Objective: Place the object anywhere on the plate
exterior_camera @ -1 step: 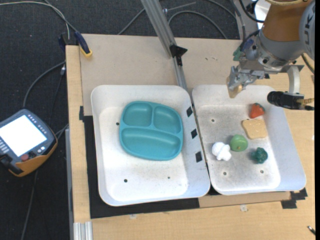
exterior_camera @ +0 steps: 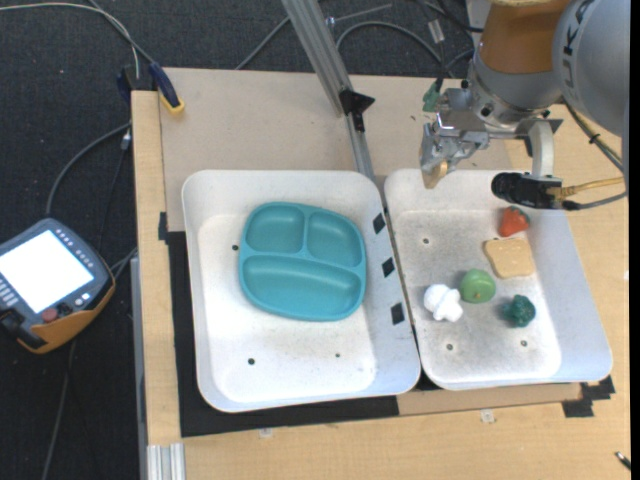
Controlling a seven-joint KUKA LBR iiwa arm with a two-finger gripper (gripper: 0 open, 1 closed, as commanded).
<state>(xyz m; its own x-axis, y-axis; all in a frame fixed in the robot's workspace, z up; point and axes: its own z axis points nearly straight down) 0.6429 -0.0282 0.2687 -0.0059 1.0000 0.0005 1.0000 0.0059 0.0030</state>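
Tool [exterior_camera: 437, 171], grip state unclear, hovers beyond green ball [exterior_camera: 477, 286]: probably light, smooth, prone to rolling; pinch across its middle.

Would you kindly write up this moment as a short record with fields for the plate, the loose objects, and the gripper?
plate: teal divided plate, three compartments, nothing on it, in the left bin
objects: red piece, tan flat piece, green ball, white piece, dark green piece, all in the right bin
gripper: gripper above the far left corner of the right bin, nothing seen between its fingers
task state: no object on the plate yet
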